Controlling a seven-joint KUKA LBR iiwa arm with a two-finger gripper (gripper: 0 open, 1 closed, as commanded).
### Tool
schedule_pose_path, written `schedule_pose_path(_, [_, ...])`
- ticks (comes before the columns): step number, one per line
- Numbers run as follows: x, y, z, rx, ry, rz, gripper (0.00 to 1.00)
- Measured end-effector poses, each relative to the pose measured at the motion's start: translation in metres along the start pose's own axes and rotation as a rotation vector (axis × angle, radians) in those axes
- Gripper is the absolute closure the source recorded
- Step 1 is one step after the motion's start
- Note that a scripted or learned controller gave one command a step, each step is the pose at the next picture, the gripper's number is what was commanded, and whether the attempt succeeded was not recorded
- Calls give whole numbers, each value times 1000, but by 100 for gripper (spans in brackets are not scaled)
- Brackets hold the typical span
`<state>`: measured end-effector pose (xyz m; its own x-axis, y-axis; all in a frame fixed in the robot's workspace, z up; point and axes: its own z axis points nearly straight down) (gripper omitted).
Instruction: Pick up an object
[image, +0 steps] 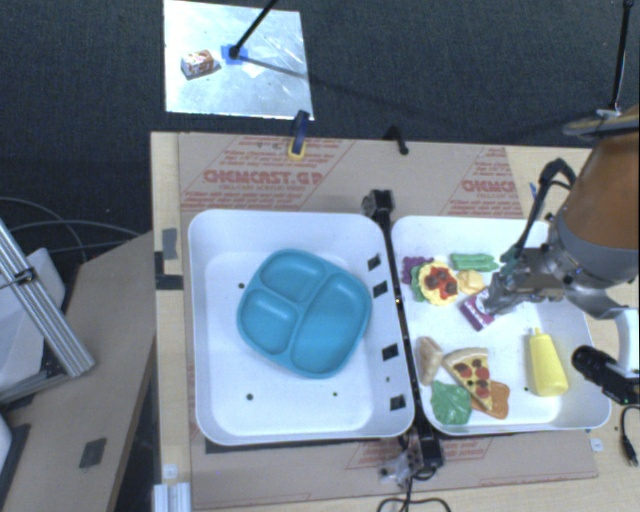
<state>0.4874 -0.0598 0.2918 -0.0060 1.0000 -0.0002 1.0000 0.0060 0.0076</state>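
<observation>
The right bin (512, 338) holds several toy foods. A purple piece (473, 316) lies near its middle, and my gripper (497, 293) hangs right over that piece's upper end, low in the bin. Left of the gripper sits a yellow and red piece (437, 282), with a green pod (472, 262) above it and a dark purple bit (412, 268) beside it. A yellow bottle (546, 363) lies to the lower right. A pizza slice (475, 377), a green leaf (450, 403) and a tan piece (428, 356) rest along the bin's front.
The left bin (215, 330) carries a blue divided plate (303, 312). A black divider with clips (392, 310) runs between the bins. The arm's orange band (605, 195) looms over the right bin's far right corner.
</observation>
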Motion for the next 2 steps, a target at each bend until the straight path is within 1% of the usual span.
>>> schedule_pose_path(1, [60, 0, 17, 6, 2, -4, 100])
schedule_pose_path(2, [140, -1, 31, 8, 3, -6, 100])
